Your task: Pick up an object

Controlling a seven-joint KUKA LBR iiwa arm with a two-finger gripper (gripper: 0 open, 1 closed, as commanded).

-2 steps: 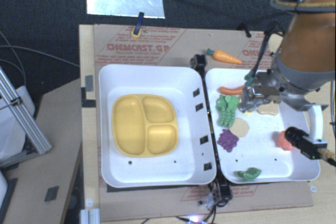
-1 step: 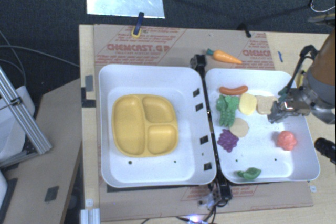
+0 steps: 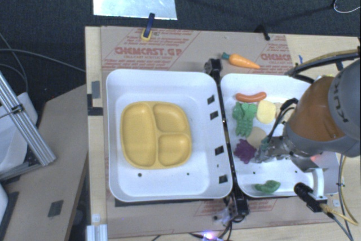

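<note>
The gripper [image 3: 265,150] sits low in the right bin [image 3: 299,83], near its left wall and about midway along it, right beside a purple bunch of grapes [image 3: 245,150] and a pale tan piece [image 3: 258,135]; whether it is wide, narrow or closed on anything cannot be told, because the arm [image 3: 318,115] covers much of it. The likeliest thing to pick is therefore the grapes or the tan piece, both close against the gripper's left. To do this step well, the gripper should come down squarely over one item only, since the leafy green vegetable [image 3: 244,117], the yellow piece [image 3: 266,112] and the sausage [image 3: 250,97] crowd together toward the bin's far left corner, and a slanted approach could nudge neighbours or pinch two at once. A lone green piece [image 3: 267,185] by the near edge would be an easier, uncluttered target. The left bin [image 3: 163,79] holds a yellow divided plate [image 3: 155,134], and a carrot [image 3: 240,60] lies on the bench [image 3: 186,45] beyond the bins. Red lettering on the bench reads "CHEMCAST GP", repeated partly at the far right, and the arm bears part of "KUKA"
</note>
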